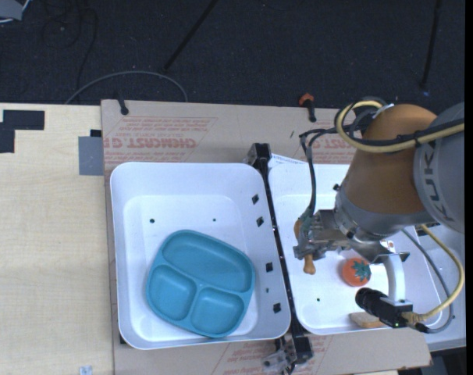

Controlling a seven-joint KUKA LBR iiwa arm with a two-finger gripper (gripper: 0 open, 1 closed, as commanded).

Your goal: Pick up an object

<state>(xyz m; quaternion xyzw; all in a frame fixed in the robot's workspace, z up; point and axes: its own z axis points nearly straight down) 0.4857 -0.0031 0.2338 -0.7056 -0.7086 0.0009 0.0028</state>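
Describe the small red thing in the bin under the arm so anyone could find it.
Find the white bin under the orange-banded arm. Inside lies a small round toy. It alone is red with a green patch; its neighbour is tan.

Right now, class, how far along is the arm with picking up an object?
Done: the end effector sits low inside the right bin. In hand: nothing visibly held. Left: the grasp and lift; the red-orange toy fruit lies beside it, and the blue divided plate rests in the left bin.

smooth blue plastic tray [199, 283]; glossy white plastic bins [186, 180].
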